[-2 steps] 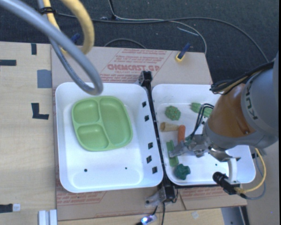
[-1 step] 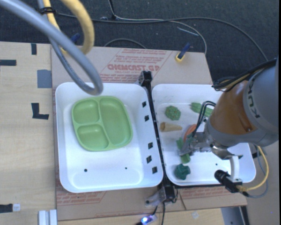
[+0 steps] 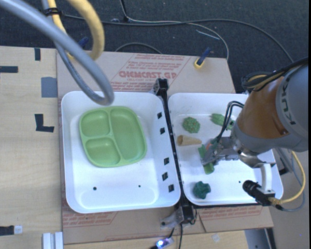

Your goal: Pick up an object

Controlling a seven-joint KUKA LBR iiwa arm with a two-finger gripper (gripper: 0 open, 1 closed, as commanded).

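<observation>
The grey hose (image 3: 67, 51) hangs nearest. My fingers (image 3: 211, 157) sit over a green piece (image 3: 206, 160) in the right bin (image 3: 233, 193); whether they're clenched, I cannot tell. I should grip squarely before lifting.

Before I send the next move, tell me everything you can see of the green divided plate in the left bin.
The green divided plate is pale green and looks like smooth plastic, a rounded square with raised ridges splitting it into three compartments: two smaller ones on the camera view's left side, one longer one on its right. It lies flat and upright on the floor of the left bin, toward the far side, turned slightly askew. Nothing rests in it.
</observation>
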